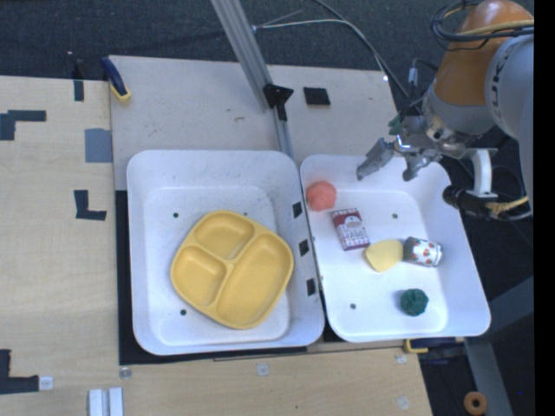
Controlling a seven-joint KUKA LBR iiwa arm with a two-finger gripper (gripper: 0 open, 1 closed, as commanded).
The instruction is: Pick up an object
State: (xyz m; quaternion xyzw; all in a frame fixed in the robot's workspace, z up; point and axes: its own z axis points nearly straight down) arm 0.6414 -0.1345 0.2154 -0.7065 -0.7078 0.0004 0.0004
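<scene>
Light wooden desk [52, 258] with dark tape marks [82, 204]. Paler beige board [191, 102] under two bins. Dark grey carpet floor [104, 16] behind. Slanted grey metal pole [238, 29] crosses board. Thin cables [329, 20] lie on carpet. Light even.

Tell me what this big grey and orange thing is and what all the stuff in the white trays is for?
That is a robot arm, seen by a camera looking down from above. At its end is a gripper with open jaws, holding nothing. It hangs over the far edge of the right bin. In that bin lie a red ball, a small red box, a yellow lump, a little can and a green ball. The left bin holds a yellow divided plate. The robot should pick something up.
</scene>
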